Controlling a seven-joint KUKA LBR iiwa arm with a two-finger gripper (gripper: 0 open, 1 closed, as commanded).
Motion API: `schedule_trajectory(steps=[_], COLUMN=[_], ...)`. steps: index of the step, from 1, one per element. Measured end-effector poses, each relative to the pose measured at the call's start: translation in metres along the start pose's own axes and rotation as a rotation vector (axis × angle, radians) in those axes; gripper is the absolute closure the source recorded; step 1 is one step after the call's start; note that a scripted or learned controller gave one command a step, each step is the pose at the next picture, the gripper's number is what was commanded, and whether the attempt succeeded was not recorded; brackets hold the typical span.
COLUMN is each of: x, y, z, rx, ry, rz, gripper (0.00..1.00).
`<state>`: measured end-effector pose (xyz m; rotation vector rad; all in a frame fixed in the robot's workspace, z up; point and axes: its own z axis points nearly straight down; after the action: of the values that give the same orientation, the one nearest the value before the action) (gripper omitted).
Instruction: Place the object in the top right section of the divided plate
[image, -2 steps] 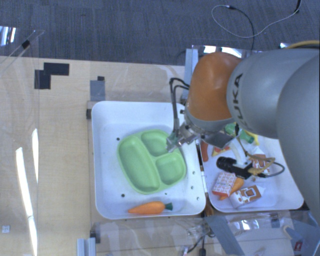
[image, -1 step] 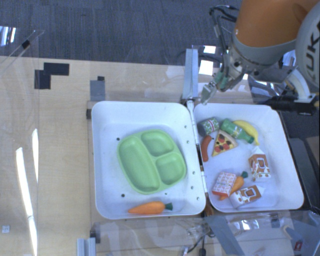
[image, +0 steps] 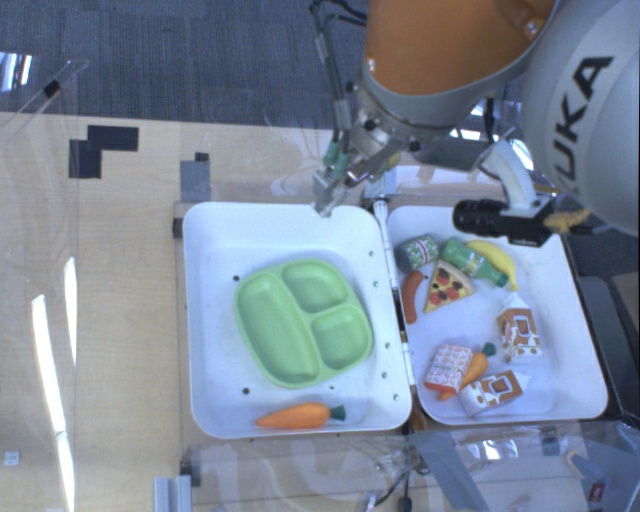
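Wooden counter (image: 100, 330): claw (image: 335, 190), grip state unclear, should drop to carrot (image: 292, 417), then plate (image: 262, 330) top-right section.

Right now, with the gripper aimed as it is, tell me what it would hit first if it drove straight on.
The gripper points down at the far rim of the left bin. It would probably meet that rim or the bin floor just inside it, well short of the green divided plate. Depth is unclear.

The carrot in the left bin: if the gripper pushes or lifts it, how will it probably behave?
The carrot looks like a smooth, rigid plastic toy, so probably light and a little slippery. It lies on its side on the bin floor and tapers, so a push may roll or swing it.
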<state>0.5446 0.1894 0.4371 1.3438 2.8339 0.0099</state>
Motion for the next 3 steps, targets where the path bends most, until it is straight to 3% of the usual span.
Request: schedule_trajectory(steps=[1,2,3], x=[0.048,0.0,0.028], y=[-0.019,-0.07,-0.048], z=[0.213,0.224,0.062], rx=[0.007,0.003,-0.002], ry=[0.004,0.002,-0.001], rz=[-0.206,-0.339,-0.33], gripper=[1.0,1.0,1.0])
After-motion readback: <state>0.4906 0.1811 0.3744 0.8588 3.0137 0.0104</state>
